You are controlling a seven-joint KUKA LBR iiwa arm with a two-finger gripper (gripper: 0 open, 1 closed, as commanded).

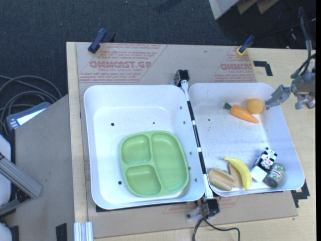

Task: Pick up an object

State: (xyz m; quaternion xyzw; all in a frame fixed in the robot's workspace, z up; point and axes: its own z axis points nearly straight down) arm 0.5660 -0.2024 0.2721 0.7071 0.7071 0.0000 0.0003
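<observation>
The right bin (281, 134) holds an orange carrot (244, 114) with a yellow-orange ball (255, 106) touching its far end. At its near edge lie a banana (241, 170), a tan bread roll (220, 179), a black-and-white cow-patterned item (268, 158), a small white block (259, 173) and a dark can (275, 174). My gripper (289, 101) hovers over the bin's far right rim, just right of the ball, open with nothing between its fingers. One grey finger (276, 97) points toward the ball.
A green divided plate (153, 163) lies in the left bin (100, 114). A black divider strip (193, 129) runs between the bins. Blue (97, 40) and yellow (245, 45) clamps sit at the board's far edge.
</observation>
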